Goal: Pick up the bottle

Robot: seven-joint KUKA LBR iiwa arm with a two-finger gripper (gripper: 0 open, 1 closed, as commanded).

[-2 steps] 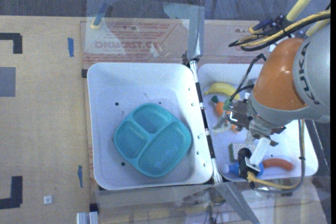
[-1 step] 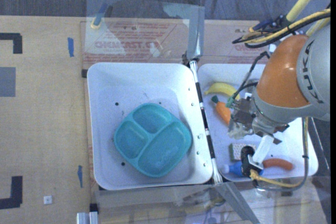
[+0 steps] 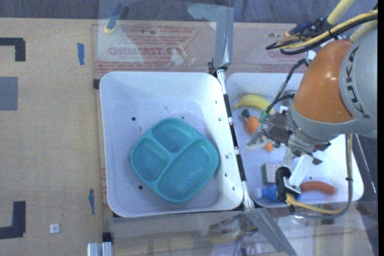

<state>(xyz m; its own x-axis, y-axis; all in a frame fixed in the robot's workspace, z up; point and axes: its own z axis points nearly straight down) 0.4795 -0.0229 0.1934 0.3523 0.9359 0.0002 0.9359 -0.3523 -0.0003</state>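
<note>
The pale wooden bench (image 3: 48,129) carries two white bins. The left bin (image 3: 120,87) holds a teal divided plate (image 3: 175,159), which is no concern here. The arm (image 3: 327,90) hangs over the right bin (image 3: 249,160) and hides much of it.

The tool (image 3: 267,132) sits over the middle of the right bin, close to an orange carrot (image 3: 252,123) and not over the bottle. Whether it is apart or together I cannot tell.

A banana (image 3: 252,102) lies at the far left of that bin and a reddish sausage (image 3: 318,187) at the near right.

The bottle (image 3: 270,193) is probably the small blue thing at the near left of the right bin, just beside the wall, with a grey block (image 3: 270,172) next to it on its far side.

To do this step well, the tool should move nearward and centre over the blue body. It should come down opened wide, lined up so neither the wall nor the grey block gets caught, and close only once it is low around the bottle.
</note>
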